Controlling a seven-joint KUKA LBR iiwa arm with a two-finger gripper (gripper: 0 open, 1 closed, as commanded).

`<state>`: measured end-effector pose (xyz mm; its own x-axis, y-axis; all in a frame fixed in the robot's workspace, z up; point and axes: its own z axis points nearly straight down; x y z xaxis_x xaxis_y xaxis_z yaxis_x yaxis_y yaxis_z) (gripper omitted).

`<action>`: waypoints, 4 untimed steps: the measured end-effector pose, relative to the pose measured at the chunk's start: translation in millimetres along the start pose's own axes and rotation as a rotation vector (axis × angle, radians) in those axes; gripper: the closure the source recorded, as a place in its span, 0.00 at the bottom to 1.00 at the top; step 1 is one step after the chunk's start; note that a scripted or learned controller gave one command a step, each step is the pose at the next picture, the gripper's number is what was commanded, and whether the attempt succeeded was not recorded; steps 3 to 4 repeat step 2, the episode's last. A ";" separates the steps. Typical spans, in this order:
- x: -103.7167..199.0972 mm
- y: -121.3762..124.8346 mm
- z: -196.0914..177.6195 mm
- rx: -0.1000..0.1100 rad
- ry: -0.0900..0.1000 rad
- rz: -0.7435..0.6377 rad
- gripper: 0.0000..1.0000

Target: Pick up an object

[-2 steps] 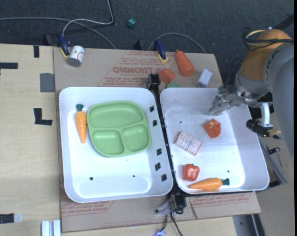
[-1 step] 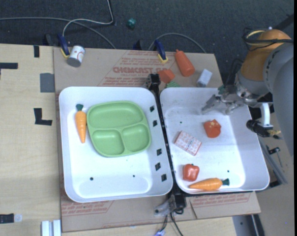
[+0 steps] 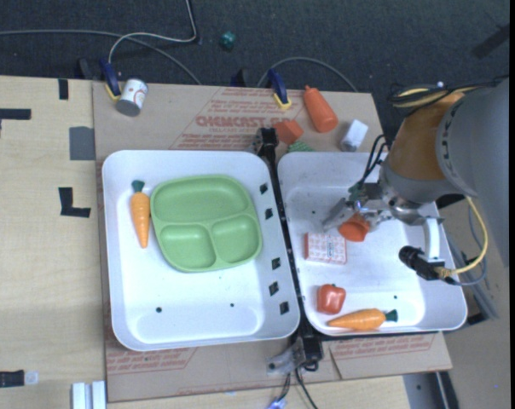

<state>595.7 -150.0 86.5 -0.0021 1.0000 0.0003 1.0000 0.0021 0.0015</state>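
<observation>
Orange rounded object beneath metallic gripper.

bins 2 | carrots 2 | green plate 1 | red pepper 1

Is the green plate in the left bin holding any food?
Empty. The green plate shows three bare compartments; the toy carrot lies beside it on the bin floor.

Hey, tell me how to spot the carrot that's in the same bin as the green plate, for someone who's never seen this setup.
Start at the left white bin, which holds the green divided plate. Just left of that plate, beside the bin's left wall, lies the carrot, pointing lengthwise with its green top at the far end. It is the lone orange thing in that bin; the other carrot lies in the right bin.
</observation>
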 end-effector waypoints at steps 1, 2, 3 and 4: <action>-0.7 0.7 -10.0 -0.002 -0.002 0.000 1.00; 88.6 -5.5 -98.1 0.001 0.001 -0.001 1.00; 88.6 -5.5 -98.1 0.001 0.001 -0.001 1.00; 88.6 -5.5 -98.1 0.001 0.001 -0.001 1.00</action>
